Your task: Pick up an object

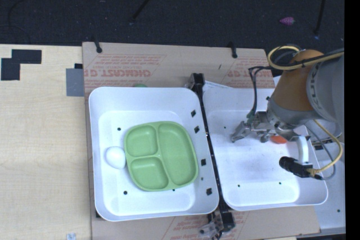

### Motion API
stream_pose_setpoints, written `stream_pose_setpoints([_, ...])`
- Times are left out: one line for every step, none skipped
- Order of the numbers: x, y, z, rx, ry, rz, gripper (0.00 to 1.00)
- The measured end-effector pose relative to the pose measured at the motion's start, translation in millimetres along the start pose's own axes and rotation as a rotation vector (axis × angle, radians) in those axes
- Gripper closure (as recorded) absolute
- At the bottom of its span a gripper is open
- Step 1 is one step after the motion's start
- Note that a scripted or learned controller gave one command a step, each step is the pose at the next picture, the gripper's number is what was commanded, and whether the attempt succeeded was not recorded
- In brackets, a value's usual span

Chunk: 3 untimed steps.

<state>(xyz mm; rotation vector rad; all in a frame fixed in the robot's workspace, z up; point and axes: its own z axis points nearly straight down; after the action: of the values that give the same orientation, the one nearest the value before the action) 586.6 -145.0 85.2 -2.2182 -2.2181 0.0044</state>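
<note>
Objects worth picking are few: a small orange piece [279,139] lies in the right bin [264,194], at right of centre in the frame, just beside our fingers [241,133]. Those fingers look spread apart with nothing between them, low over the bin floor, so we judge the grasp not yet made. Farther left, a green divided plate [161,155] and a white egg [115,157] rest in the left bin [146,208] on the counter [39,149].

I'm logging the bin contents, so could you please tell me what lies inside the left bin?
The left bin holds a green divided plate with a white egg-like ball touching its left edge. Whatever lies beneath the plate is covered.
</note>
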Motion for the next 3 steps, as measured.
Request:
stream_pose_setpoints([-1,1,-13,-0.002,-0.001,0.002,1.0])
stream_pose_setpoints([2,10,-70,-0.008,-0.002,-0.001,1.0])
stream_pose_setpoints([1,11,-134,-0.01,-0.002,-0.001,1.0])
